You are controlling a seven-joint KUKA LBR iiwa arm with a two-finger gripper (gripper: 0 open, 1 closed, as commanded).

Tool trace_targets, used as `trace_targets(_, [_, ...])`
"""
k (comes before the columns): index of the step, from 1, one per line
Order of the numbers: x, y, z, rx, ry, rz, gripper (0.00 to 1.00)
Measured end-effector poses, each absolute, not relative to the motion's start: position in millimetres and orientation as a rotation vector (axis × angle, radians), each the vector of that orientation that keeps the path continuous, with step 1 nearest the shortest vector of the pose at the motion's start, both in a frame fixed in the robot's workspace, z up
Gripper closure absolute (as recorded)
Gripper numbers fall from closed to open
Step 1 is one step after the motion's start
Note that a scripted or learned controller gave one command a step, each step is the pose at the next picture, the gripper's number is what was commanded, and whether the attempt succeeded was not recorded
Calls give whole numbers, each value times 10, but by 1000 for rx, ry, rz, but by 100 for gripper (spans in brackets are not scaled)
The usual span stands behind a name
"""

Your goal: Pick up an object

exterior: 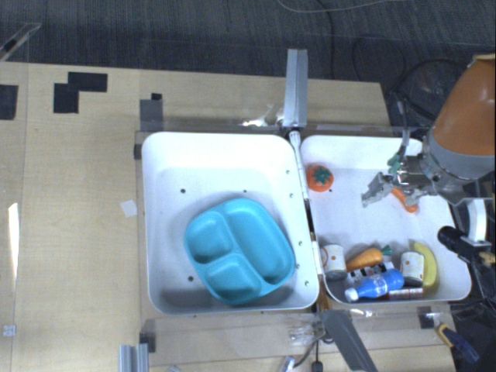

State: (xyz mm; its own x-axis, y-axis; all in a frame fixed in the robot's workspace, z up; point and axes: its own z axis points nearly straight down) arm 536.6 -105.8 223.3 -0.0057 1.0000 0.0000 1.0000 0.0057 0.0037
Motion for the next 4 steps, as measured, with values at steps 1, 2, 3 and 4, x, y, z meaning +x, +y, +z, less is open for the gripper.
trace_targets(1, [5591,-916,2534,2108,2325,6,0])
trace_targets(2, [5308,-469,2616,2251,2188,5,0])
trace_targets(3, [5583,-1118,2868,2180,2254,5,0])
trace_targets(4, [5641,-1774,2178,1993,2423,3,0])
